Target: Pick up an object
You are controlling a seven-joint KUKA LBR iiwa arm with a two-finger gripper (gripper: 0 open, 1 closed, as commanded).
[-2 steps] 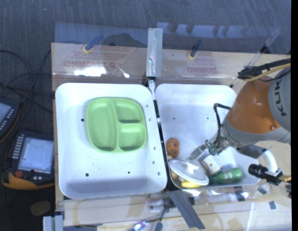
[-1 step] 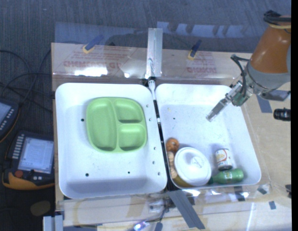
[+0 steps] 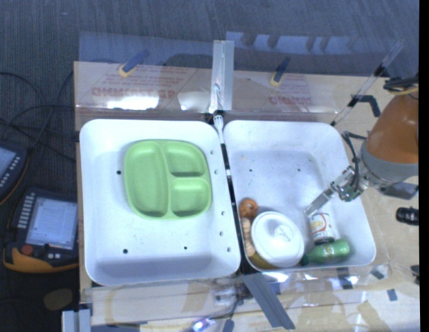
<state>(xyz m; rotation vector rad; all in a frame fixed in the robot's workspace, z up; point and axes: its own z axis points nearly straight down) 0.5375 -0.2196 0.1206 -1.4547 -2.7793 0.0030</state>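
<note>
Several objects crowd the front of the right bin [image 3: 284, 151]. A white lidded bowl [image 3: 277, 237] sits beside a small brown-orange item [image 3: 248, 208]. A small jar with a red-and-white label [image 3: 322, 227] stands to the right of the bowl, and a green bottle [image 3: 328, 250] lies along the front wall. My gripper [image 3: 320, 203] reaches in from the right at a slant, its tip just above the jar's top. Nothing is visibly held in it.
The left bin [image 3: 104, 254] holds a green divided plate [image 3: 167, 178]. A raised divider [image 3: 227, 178] separates the two bins. The arm's grey and orange wrist [image 3: 393, 140] hangs over the right bin's right rim. A tablet and cables lie at far left, off the bench.
</note>
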